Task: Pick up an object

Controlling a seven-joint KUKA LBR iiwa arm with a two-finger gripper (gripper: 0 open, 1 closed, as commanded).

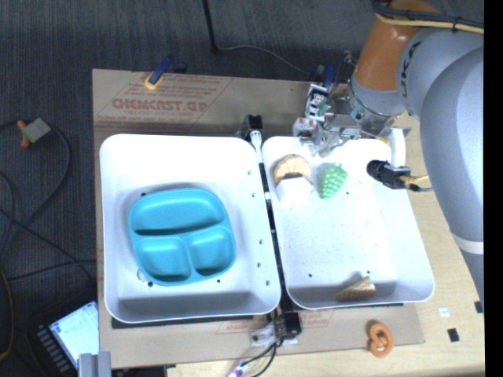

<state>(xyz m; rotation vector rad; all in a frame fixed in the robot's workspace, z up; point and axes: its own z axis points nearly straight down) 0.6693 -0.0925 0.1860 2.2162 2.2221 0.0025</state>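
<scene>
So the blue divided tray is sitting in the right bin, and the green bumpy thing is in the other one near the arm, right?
Not quite. The camera view shows the blue divided tray in the left bin, not the right one. The rest holds: the green bumpy thing lies in the other bin, the right bin, near its far edge, close below the gripper of the arm.

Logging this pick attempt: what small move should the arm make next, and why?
Probably a short descent toward the green bumpy object. The gripper sits at the right bin's far edge, just above that object, and nothing appears between its fingers.
</scene>
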